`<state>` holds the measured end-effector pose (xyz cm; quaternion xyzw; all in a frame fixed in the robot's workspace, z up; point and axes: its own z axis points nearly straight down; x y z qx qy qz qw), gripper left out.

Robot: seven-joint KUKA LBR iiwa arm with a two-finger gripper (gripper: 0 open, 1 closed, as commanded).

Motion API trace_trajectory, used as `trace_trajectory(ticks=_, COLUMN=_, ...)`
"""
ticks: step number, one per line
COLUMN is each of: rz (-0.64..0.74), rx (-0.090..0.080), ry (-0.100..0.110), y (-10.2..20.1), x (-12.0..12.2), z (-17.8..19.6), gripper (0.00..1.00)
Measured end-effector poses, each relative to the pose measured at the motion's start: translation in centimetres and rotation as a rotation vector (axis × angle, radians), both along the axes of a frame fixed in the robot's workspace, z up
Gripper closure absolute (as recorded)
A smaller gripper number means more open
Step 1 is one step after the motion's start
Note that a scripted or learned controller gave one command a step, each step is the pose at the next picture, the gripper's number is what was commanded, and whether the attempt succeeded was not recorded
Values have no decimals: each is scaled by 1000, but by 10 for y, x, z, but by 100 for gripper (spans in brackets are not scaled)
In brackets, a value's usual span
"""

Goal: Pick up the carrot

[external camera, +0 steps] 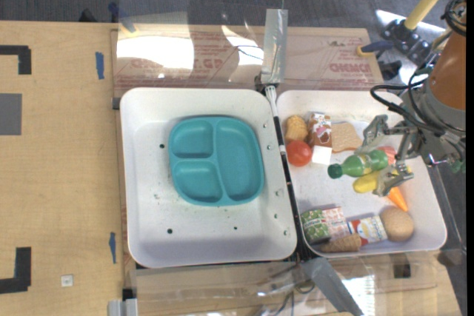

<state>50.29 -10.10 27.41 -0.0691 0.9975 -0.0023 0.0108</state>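
Where the gripper [390, 156] hangs over the right bin [437, 222], note its fingers spread wide, holding nothing. The carrot [398, 197] lies just below them.

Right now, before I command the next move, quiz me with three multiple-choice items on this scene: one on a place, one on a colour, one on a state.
1. Where does the carrot lie?
A. on the divided plate
B. in the right bin, near the gripper
C. on the bench outside both bins

2. What colour is the divided plate?
A. teal
B. red
C. yellow

3. How does the green bottle rest?
A. upright
B. on its side
C. on the plate

Key: 1 B, the carrot's orange tip shows just below the gripper in the right bin. 2 A, it is teal against the white left bin. 3 B, its cap points sideways.
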Motion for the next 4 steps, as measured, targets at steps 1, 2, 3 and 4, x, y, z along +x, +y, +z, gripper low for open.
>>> trace_trajectory(ticks=1, rz=324, rx=-1, ry=18, y=-20, x=-3, z=-15, gripper=100)
trace_trajectory(ticks=2, rz=533, rx=-11, ry=8, y=-56, x=12, z=154, gripper=100)
trace_trajectory(ticks=3, rz=800, rx=0, ry=24, y=-103, x=-17, z=-21, gripper=100)
trace_trajectory(ticks=4, rz=802, rx=-7, ry=17, y=-103, x=-15, z=-16, gripper=0)
